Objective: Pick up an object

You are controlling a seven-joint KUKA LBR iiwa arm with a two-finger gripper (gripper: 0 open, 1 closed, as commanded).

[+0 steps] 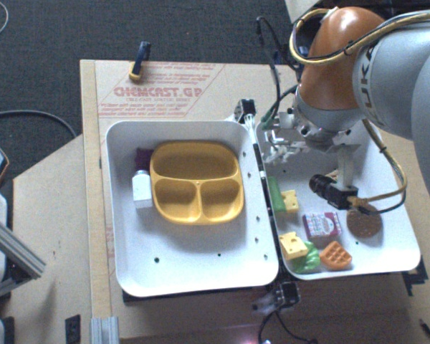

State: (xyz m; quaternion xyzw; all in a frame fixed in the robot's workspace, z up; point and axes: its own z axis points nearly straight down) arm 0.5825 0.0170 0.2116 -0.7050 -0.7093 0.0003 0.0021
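- The hand (283,147) was seen low over the far left corner of the right bin (394,192), close to the wall shared with the left bin (122,192); whether it was parted or closed could not be told.
- Nothing was seen held in the hand.
- The nearest toys were found just towards the near edge from the hand: a green piece (274,194) lying along the shared wall and a small cheese wedge (290,201) beside it.
- A pink packet (322,225), a brown disc (363,223), a second cheese wedge (294,246) and an orange waffle (336,256) were lying well apart from the hand, by the bin's near edge.
- A yellow divided tray (196,181) and a small white bottle (142,190) were seen in the left bin.
- On the board (165,92) under the bins, red print reading roughly "CHEMCAST GP" was made out; the packet's label could not be read.
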